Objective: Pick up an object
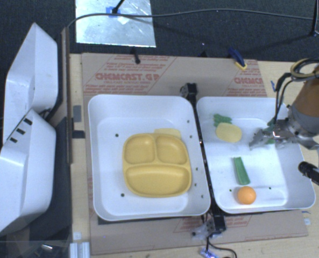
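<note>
Nearby, tool (pixel 257 141), grip unclear, hovers beside yellow fruit (pixel 228 133); green stick (pixel 241 170) below.

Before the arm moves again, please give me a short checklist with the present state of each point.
1. Objects available in right bin: ok, yellow piece, green stick, orange ball.
2. Hand over right bin: ok.
3. Hand near a target: ok, beside yellow piece.
4. Something already held: cannot tell.
5. Yellow tray lies apart in left bin: ok.
</note>
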Controlling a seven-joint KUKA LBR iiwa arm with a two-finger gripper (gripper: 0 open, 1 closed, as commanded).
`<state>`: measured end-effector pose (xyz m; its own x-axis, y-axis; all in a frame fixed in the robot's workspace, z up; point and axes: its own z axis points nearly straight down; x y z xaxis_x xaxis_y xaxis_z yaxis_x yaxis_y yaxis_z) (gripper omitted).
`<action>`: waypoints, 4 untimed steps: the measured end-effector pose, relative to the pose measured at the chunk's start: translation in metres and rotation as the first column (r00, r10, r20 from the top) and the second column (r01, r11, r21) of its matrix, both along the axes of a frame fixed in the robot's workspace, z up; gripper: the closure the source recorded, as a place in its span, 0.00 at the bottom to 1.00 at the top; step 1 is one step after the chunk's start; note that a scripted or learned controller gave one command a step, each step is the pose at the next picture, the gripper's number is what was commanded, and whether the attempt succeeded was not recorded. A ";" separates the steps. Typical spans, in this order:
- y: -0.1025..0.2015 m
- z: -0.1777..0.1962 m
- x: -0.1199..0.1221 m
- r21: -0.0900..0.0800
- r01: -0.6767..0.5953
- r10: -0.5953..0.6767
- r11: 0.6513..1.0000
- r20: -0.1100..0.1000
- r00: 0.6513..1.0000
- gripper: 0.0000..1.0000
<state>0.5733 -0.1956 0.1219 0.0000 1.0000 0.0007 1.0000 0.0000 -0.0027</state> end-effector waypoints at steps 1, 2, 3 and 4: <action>0.000 0.013 0.001 -0.001 0.000 0.000 1.000 0.005 1.000 1.00; -0.010 0.070 0.003 -0.003 0.000 0.000 1.000 0.008 1.000 1.00; -0.003 0.128 0.009 -0.002 -0.001 0.001 1.000 0.008 1.000 1.00; -0.003 0.168 0.010 -0.002 -0.001 0.001 1.000 0.006 1.000 1.00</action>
<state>0.5831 -0.1986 0.2899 -0.0007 1.0000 -0.0009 1.0000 0.0007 0.0035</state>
